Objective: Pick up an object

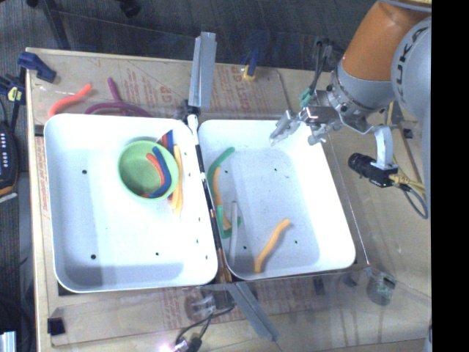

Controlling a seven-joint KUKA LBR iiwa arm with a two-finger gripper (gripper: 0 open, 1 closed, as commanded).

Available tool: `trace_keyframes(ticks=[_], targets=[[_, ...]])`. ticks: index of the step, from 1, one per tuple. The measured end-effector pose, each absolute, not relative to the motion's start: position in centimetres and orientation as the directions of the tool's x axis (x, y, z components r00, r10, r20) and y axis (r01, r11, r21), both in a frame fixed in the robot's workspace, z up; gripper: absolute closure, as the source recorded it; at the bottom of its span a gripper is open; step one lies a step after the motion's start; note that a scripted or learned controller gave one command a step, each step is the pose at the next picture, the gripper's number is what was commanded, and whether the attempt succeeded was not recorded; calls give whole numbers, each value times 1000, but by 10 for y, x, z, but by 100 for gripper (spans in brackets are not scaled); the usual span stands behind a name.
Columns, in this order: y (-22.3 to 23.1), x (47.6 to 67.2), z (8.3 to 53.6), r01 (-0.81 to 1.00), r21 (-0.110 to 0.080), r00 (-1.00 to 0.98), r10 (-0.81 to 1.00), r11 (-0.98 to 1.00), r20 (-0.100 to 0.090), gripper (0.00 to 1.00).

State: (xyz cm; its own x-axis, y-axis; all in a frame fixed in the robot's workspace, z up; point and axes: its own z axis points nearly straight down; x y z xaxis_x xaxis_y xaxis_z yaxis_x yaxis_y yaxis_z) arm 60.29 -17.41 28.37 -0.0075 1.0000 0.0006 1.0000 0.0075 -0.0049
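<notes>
My gripper hangs over the far edge of the right bin, open, with nothing between its fingers. Below and to its left in that bin lie a green curved strip, a thin orange strip, a grey stick and a small green piece. An orange curved piece rests near the bin's front. The left bin holds a green bowl with red, blue and yellow pieces lying across its right side.
A metal divider bar rises between the bins at the back. An orange strip and a purple loop lie on the bench behind the left bin. Cables and a black fitting hang right of the right bin.
</notes>
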Motion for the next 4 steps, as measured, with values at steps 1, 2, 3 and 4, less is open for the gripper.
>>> trace_keyframes(ticks=[1, 2, 3, 4], targets=[[-181, 521, 177, 985, -6, -170, 985, 170, 1, 0], [-213, 494, 94, 982, 4, -191, 982, 191, -5, 0], [-215, 496, 106, 980, 6, -198, 980, 198, -13, 100], [-215, 496, 106, 980, 6, -198, 980, 198, -13, 0]])
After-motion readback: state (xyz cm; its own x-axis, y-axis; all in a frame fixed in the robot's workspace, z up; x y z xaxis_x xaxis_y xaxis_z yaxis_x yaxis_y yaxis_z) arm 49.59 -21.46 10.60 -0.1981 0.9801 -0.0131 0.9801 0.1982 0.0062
